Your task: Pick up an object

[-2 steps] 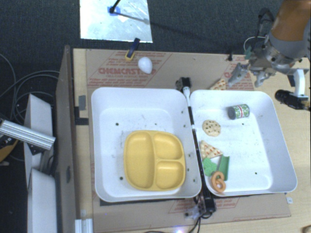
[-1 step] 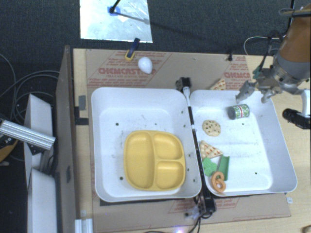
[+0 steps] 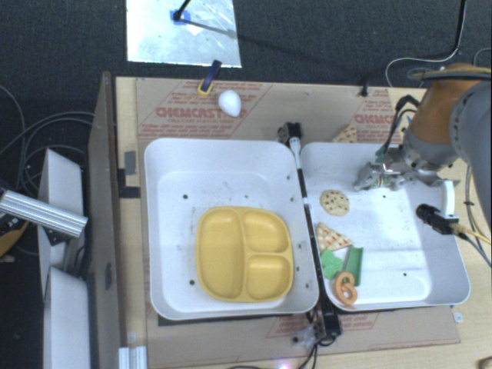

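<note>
From here the gripper hangs just right of the round cracker, grip state unclear; it should center above before descending.

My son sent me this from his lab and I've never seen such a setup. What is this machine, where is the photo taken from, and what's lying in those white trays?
One camera fixed above a bench took this, looking down at a slant. The grey shape with an orange band at the right is a robot arm; its pincer hovers over the upper part of the right bin. I see nothing held in it, and whether it is open or shut is unclear. That bin contains toy-like food: a round speckled cookie, a waffle-patterned wedge, green pieces and an orange pretzel shape, grouped along its left side. The left bin carries a yellow divided plate. Behind the bins, a white egg-like ball lies on the cardboard.
</note>
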`<control>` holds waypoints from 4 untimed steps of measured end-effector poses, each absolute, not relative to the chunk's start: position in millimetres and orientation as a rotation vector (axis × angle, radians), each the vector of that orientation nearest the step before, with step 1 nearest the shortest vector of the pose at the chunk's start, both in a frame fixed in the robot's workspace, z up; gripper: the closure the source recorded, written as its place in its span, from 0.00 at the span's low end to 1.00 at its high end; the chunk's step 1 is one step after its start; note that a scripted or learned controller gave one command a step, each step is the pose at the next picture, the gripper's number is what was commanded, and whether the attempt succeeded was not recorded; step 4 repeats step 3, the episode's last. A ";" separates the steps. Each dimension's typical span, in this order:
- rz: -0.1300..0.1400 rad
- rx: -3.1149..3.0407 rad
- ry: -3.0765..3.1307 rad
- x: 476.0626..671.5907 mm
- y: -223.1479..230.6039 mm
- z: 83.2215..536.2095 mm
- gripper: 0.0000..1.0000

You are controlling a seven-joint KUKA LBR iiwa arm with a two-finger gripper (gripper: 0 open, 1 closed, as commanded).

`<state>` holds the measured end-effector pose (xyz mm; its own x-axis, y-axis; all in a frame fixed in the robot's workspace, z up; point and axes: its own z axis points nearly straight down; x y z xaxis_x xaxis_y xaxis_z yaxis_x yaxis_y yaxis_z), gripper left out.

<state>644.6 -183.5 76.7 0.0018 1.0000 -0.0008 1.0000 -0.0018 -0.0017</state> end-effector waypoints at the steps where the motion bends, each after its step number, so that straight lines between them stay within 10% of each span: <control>1: -0.005 -2.219 -2.230 663.9 -187.2 86.0 0.00; 2: -0.010 -2.221 -2.236 665.5 -187.3 99.0 1.00; 4: -0.008 -2.214 -2.233 657.9 -128.5 156.1 1.00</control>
